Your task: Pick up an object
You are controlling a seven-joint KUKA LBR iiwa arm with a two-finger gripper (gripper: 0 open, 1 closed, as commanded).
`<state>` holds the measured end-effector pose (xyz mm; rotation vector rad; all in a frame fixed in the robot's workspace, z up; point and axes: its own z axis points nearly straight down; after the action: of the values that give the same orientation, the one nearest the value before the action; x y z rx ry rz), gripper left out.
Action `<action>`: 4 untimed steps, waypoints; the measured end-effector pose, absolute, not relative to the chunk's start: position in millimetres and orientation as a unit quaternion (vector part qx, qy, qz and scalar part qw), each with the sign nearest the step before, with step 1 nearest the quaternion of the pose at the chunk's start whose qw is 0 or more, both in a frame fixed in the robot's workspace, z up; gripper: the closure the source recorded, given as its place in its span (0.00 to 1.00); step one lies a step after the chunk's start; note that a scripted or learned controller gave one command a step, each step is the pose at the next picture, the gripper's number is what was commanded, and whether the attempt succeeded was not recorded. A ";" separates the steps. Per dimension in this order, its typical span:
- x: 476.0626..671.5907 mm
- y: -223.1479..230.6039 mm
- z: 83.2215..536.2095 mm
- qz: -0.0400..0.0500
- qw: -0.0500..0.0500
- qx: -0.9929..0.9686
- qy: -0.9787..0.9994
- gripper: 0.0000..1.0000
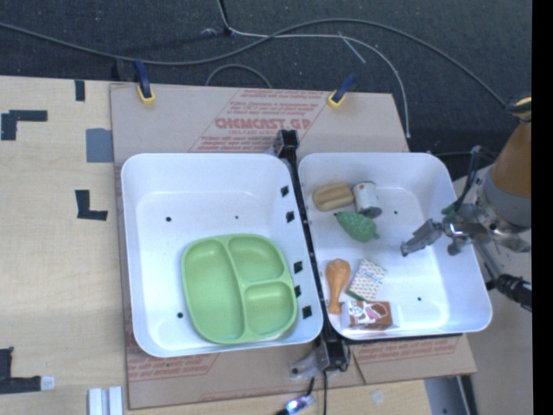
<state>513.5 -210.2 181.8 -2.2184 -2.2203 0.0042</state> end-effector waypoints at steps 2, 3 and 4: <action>511.7 -219.1 85.8 0.000 -0.002 -0.708 -0.707 0.00; 511.7 -218.6 96.2 0.000 -0.003 -0.707 -0.707 1.00; 513.0 -221.4 157.7 0.000 -0.001 -0.707 -0.708 1.00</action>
<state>513.0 -221.4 157.7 -2.2209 -2.2241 -0.0013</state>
